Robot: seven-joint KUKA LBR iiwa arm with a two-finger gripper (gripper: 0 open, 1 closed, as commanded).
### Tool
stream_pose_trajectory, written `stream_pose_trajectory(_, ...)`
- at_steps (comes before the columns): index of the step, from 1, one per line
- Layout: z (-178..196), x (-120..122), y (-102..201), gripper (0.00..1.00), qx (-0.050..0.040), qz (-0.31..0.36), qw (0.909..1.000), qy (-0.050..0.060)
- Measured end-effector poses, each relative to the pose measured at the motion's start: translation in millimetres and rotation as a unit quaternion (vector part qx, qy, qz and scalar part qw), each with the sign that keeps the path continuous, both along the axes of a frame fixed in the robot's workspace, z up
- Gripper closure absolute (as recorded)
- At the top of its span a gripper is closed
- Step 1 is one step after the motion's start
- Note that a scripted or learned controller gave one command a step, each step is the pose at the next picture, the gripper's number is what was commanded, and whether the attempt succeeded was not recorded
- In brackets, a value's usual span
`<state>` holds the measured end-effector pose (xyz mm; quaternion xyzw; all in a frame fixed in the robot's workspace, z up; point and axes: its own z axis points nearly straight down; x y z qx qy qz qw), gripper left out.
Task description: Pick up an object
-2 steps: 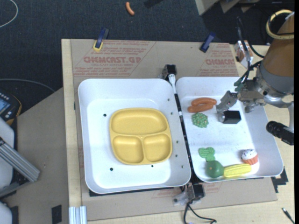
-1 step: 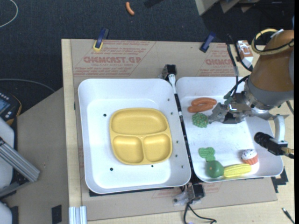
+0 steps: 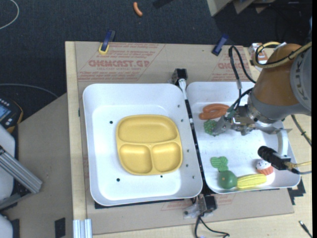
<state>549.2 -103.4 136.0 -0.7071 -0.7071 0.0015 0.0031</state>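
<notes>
My gripper (image 3: 225,125) is low over the back half of the right bin (image 3: 247,90), with the grey and orange arm coming in from the right. Its tip sits right beside a small dark green piece (image 3: 210,128), touching or nearly touching it. Just behind lies an orange carrot-like piece (image 3: 214,110). Toward the bin's front are a light green piece (image 3: 218,161), a green ball (image 3: 228,180), a yellow corn cob (image 3: 251,181) and a small red and white piece (image 3: 265,168).
The left bin (image 3: 99,108) holds a yellow divided plate (image 3: 148,144). A black divider (image 3: 190,128) separates the two bins. The bench's cardboard top (image 3: 143,58) lies behind them, with clamps at its back edge.
</notes>
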Motion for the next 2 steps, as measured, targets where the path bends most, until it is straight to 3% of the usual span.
stream_pose_trajectory(1,-53.5,-1.3,0.9,0.0,0.0,0.0,1.0,0.0)
stream_pose_trajectory(2,-39.5,0.4,0.1,1.0,-0.0011,-0.001,1.0,-0.004)
